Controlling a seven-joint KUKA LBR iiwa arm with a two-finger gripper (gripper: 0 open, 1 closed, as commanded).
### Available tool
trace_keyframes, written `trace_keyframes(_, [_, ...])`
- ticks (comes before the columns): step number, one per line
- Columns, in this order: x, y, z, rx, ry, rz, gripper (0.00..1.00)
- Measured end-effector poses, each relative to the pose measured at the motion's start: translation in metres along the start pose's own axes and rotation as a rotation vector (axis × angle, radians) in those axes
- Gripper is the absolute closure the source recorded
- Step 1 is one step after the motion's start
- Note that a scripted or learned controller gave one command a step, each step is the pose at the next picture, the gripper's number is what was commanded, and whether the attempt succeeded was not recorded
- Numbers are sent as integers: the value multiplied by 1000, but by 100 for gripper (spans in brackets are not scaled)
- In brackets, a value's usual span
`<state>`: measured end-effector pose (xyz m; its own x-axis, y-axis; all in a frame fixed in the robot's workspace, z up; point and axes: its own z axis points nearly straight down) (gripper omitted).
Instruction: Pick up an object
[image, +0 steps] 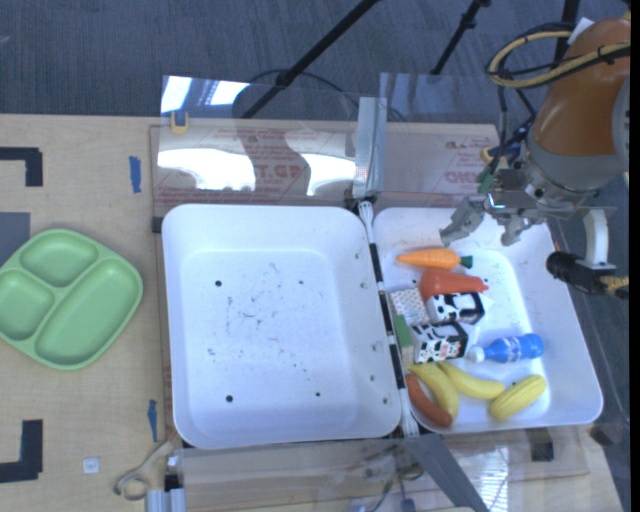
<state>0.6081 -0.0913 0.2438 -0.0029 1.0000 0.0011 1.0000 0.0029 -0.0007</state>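
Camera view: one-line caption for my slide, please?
Open two-finger gripper hovers above the right white bin, near the orange toy carrot.

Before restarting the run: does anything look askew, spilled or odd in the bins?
Nothing looks spilled or damaged. The toys, including the carrot, bananas and blue bottle, lie heaped together inside the right bin. The gripper hangs open above that bin's far edge, holding nothing.

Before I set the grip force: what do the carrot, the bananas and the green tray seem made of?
Carrot: probably moulded plastic, a toy; uniform orange, smooth, faint sheen. Bananas: likely plastic too; even yellow, no blemishes, glossy highlights. Green tray: seemingly hard plastic or melamine; one flat colour, rounded moulded compartments, satin finish.
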Motion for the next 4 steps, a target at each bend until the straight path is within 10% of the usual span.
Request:
trace_keyframes(1, [-15, 34, 91, 1, -1, 46, 0])
trace_keyframes(3, [-11, 26, 158, -3, -1, -157, 0])
trace_keyframes(4, [-11, 28, 145, -10, -1, -156, 100])
